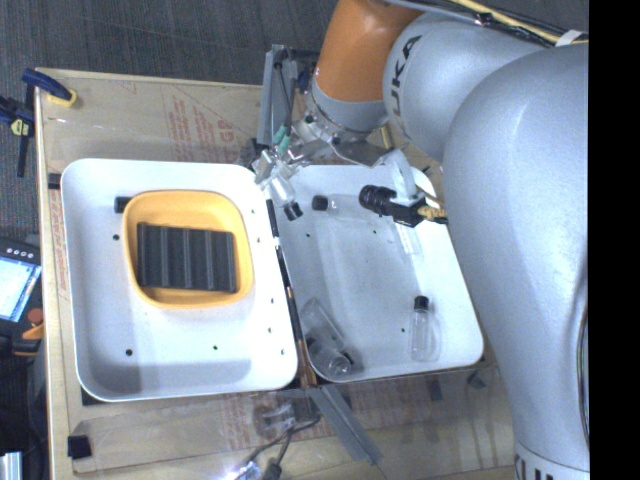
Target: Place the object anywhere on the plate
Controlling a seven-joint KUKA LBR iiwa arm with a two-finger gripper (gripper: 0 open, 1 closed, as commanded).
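Note:
A yellow plate [187, 211] with a dark ridged centre lies in the left bin [150, 368]. In the right bin [370, 268] a clear vial with a black cap [421, 326] lies near the right wall. A clear plastic cup [327, 343] rests on its side at the front left corner. A small black piece [320, 204] sits near the back of this bin. My gripper [279, 180] hangs over the back left corner of the right bin, beside the wall between the bins. Nothing shows clearly in its grasp.
The grey arm [500, 168] covers the right bin's back right corner and the view's right side. Blue clamps [45, 86] sit at the bench's far left corner. A handheld screen [18, 293] lies left of the bench.

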